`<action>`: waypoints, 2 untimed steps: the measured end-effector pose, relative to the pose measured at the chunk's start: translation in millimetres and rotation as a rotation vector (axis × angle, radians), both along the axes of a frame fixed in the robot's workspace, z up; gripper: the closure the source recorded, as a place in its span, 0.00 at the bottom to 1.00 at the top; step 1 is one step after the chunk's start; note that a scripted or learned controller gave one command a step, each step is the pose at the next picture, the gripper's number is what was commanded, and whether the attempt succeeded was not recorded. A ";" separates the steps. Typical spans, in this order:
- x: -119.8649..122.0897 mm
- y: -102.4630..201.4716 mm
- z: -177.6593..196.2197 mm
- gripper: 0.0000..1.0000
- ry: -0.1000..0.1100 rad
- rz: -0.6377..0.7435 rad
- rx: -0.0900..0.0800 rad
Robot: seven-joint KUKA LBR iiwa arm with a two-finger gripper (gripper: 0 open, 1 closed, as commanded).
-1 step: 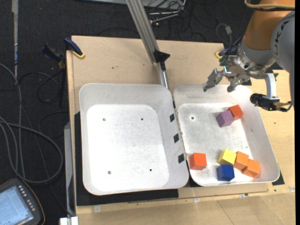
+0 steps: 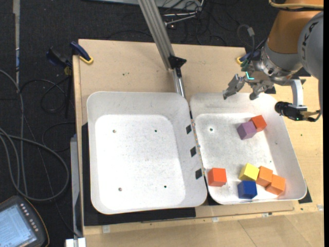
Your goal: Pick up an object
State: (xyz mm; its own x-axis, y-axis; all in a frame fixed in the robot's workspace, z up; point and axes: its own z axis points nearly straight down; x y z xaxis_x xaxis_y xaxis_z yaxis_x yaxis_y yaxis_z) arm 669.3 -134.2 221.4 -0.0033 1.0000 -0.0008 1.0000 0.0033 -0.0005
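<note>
My gripper (image 2: 242, 88) hangs above the far edge of the right bin (image 2: 226, 138), its two fingers spread open with nothing between them. Below it in that bin lie a purple block (image 2: 247, 130) touching a small orange block (image 2: 258, 122). Nearer the front sit an orange cube (image 2: 217, 177), a yellow block (image 2: 250, 172), a blue block (image 2: 247, 189) and two more orange blocks (image 2: 271, 179) pressed together at the front right.
The left bin (image 2: 136, 153) stands beside the right one, with black clips along their shared edge. A slanted metal pole (image 2: 159, 35) crosses the back of the bench. Blue and yellow clamps (image 2: 77, 53) sit at the back left corner.
</note>
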 end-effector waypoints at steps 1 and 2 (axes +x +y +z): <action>-0.3 -2.3 -43.3 0.00 0.003 -0.003 0.000; 1.2 6.5 -103.1 0.00 0.005 -0.001 0.001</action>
State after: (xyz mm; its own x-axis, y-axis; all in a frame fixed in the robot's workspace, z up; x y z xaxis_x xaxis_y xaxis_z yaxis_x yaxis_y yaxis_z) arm 670.5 -127.7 118.4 -0.0028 1.0000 0.0004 1.0000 0.0028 -0.0055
